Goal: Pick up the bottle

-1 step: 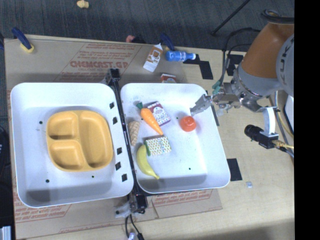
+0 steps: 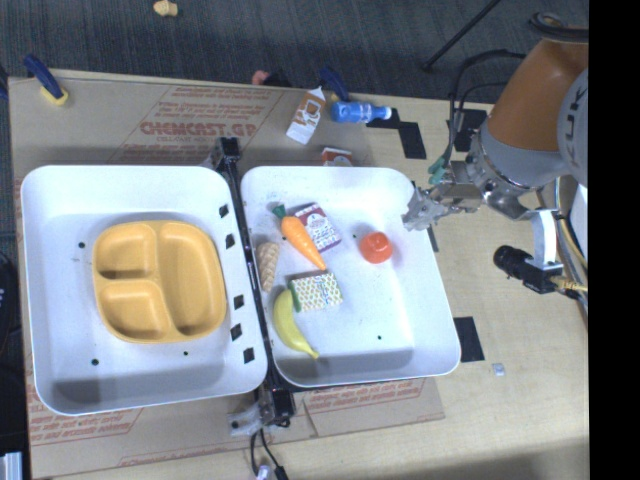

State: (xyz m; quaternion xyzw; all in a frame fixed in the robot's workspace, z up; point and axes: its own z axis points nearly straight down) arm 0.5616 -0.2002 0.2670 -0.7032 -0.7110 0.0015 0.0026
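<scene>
At the upper right of the frame, the KUKA iiwa arm (image 2: 540, 118) is seen as a rounded grey housing topped by a broad orange band (image 2: 535, 93). Part of a dark letter is printed on the grey shell at the far right edge. Black cables (image 2: 470, 83) are looped beside the wrist on its left. Below the band, a grey metal wrist assembly is fitted with small dark parts, and the two-finger gripper (image 2: 418, 216) is formed of pale grey metal. A black cylindrical part (image 2: 520, 265) is mounted lower right, beside a white piece.
</scene>
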